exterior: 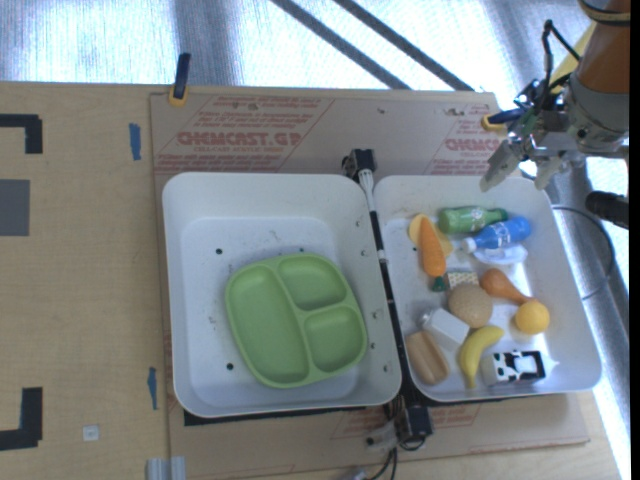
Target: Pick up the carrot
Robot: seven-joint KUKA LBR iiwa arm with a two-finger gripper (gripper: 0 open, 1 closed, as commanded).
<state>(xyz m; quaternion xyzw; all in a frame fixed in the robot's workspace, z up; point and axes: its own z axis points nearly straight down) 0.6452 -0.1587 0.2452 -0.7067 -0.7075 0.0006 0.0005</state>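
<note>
The carrot (pixel 432 248) is orange with a small green stub at its lower end and lies lengthwise in the upper left of the right bin (pixel 575 298). My gripper (pixel 520 171) hangs at that bin's far rim, up and to the right of the carrot and well apart from it. Its two fingers (pixel 497 168) are spread, so it is open with nothing between them.
Around the carrot lie a green bottle (pixel 470 218), a blue bottle (pixel 500 235), a drumstick (pixel 502 286), an orange fruit (pixel 532 316), a banana (pixel 476 352), a bread roll (pixel 427 358) and a cow-patterned block (pixel 518 366). The left bin (pixel 190 268) holds a green divided plate (pixel 295 318).
</note>
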